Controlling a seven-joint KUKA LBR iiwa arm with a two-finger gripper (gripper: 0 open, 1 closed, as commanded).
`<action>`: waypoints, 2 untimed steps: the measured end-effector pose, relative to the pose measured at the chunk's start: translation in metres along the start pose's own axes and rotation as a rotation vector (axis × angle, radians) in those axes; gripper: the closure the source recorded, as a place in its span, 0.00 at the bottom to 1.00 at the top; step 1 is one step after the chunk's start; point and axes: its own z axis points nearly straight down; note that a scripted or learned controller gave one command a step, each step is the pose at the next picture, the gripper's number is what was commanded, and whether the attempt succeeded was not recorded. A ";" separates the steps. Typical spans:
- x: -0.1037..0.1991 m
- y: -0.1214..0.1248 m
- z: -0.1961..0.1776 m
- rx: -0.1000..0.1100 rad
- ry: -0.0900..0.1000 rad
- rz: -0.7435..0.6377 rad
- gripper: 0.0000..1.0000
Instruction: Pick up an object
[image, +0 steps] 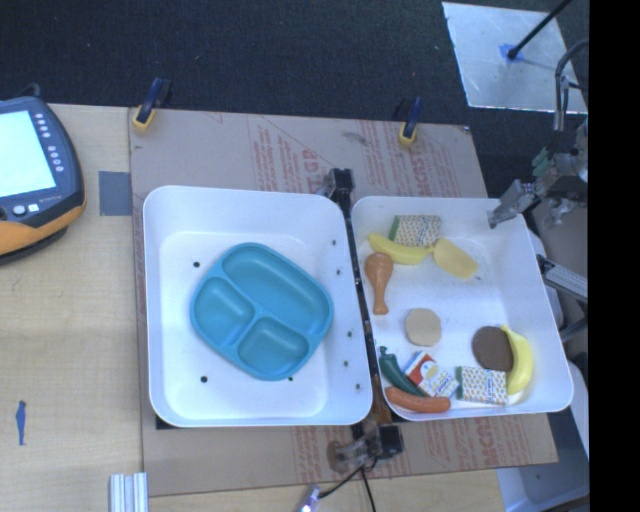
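pincer (510, 203) — beside right bin's (545, 300) far corner

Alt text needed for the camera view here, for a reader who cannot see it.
Two white bins sit side by side: the left bin holds a blue divided plate, the right bin toy food including two bananas. The gripper hovers at the right bin's far right corner.

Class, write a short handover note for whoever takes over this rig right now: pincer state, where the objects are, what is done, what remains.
Pincer: at the right bin's far right corner, above the rim, holding nothing visible.
Objects: all lie in the right bin, among them a drumstick, a round biscuit and two bananas. The left bin holds a blue tray.
Done: nothing picked.
Left: lower onto one object, grasp, lift.
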 end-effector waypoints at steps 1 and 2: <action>0.063 -0.059 0.142 0.006 0.002 0.000 0.00; 0.092 -0.091 0.160 0.002 0.001 -0.001 0.00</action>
